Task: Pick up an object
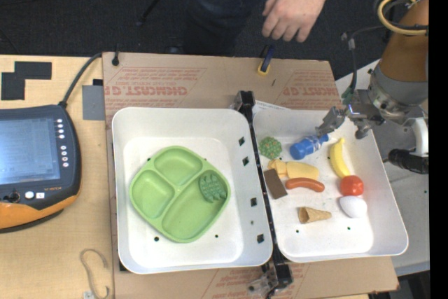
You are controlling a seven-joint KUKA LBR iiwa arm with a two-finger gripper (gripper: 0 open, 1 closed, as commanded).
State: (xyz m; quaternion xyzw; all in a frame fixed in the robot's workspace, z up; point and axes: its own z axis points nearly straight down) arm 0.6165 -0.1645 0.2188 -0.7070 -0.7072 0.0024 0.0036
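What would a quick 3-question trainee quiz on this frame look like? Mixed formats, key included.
1. True or false: the green divided plate lies in the left bin.
2. Multiple choice: which thing lies right beside the red tomato, on the side nearer the camera? A) white egg B) blue bottle C) green broccoli
3. Fill in: the yellow banana lies in the ____ bin, close to the gripper.

Key: 1 true; 2 A; 3 right.
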